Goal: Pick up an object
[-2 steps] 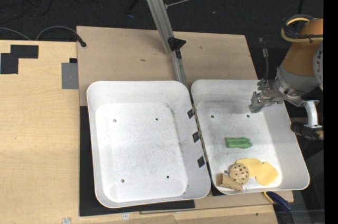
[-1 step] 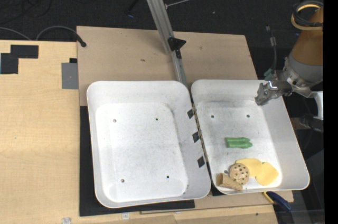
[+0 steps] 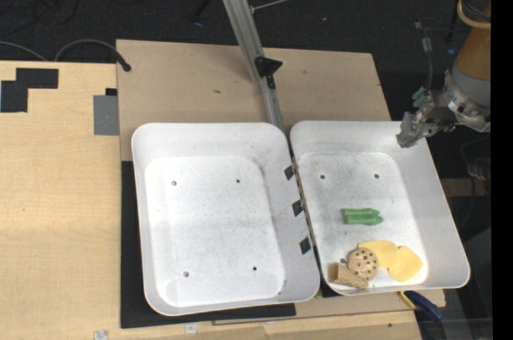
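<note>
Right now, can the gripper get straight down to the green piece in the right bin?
Probably yes. The gripper hangs over the right bin's far corner. The green piece lies alone on the bin floor, apart from the yellow pieces, with nothing between.

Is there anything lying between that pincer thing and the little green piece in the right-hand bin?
No. In the camera view, the stretch from the pincer down to the green piece is just bare floor of the right bin.
</note>
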`<state>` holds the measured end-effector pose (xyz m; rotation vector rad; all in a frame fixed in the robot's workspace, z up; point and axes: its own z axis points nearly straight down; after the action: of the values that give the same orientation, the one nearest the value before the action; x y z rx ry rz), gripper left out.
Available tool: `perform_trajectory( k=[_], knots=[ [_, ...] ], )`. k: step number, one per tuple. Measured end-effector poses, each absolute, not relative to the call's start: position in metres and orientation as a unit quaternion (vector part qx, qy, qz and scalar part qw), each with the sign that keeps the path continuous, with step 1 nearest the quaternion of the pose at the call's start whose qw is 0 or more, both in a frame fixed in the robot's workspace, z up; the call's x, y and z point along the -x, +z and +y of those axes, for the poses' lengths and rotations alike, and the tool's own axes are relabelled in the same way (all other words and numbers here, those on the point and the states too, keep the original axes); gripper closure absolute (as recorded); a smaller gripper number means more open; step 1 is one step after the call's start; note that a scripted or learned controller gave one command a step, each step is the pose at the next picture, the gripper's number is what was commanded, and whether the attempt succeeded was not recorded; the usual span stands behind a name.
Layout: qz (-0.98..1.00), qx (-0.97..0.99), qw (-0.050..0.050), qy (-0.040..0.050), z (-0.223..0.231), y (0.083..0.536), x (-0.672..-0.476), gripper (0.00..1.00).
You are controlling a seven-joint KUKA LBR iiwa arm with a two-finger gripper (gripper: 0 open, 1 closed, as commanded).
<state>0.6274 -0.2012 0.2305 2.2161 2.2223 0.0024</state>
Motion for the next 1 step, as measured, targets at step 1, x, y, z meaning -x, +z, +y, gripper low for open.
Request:
perform_trajectory(
  k=[1],
  knots=[
    [0.708, -0.706, 0.002, 0.001, -0.2025, 0.284, -0.6281, 1.0]
  ],
)
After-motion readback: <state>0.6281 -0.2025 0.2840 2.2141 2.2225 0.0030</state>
